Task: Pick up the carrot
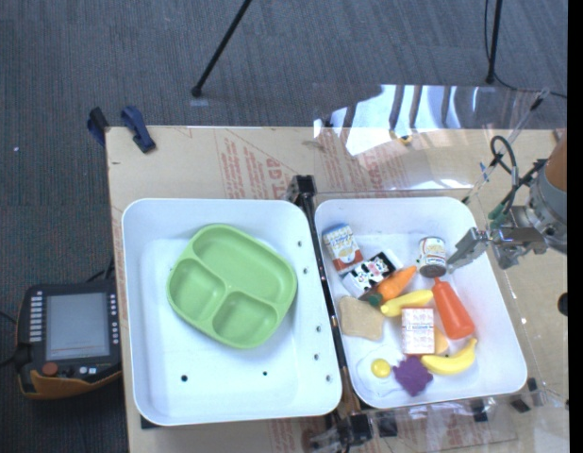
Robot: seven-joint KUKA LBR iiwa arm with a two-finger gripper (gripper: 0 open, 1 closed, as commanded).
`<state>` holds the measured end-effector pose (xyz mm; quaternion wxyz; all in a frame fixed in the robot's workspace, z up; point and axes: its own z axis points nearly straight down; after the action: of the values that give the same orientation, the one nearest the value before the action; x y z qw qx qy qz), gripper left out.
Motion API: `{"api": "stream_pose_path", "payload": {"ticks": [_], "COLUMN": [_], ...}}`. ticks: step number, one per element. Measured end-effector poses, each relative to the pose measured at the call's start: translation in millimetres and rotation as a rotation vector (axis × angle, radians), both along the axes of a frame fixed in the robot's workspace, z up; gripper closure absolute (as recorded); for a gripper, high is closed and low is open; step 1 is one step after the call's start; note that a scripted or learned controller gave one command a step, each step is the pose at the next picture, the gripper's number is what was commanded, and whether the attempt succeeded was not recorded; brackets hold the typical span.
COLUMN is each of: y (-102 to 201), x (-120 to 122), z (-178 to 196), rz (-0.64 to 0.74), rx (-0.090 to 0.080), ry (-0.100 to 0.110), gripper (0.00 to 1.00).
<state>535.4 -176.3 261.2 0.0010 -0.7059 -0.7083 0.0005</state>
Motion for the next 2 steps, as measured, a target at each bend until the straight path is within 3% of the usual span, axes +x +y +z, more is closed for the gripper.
{"api": "stream_pose_path", "payload": {"ticks": [1,2], "y": [38,18], "x": [26,86], "z": [-160,-175], "rz": [-0.35,-0.612], "rx": [0.001,-0.002], "ry": [-0.004,0.003], "gripper": [0.0,0.0]}}
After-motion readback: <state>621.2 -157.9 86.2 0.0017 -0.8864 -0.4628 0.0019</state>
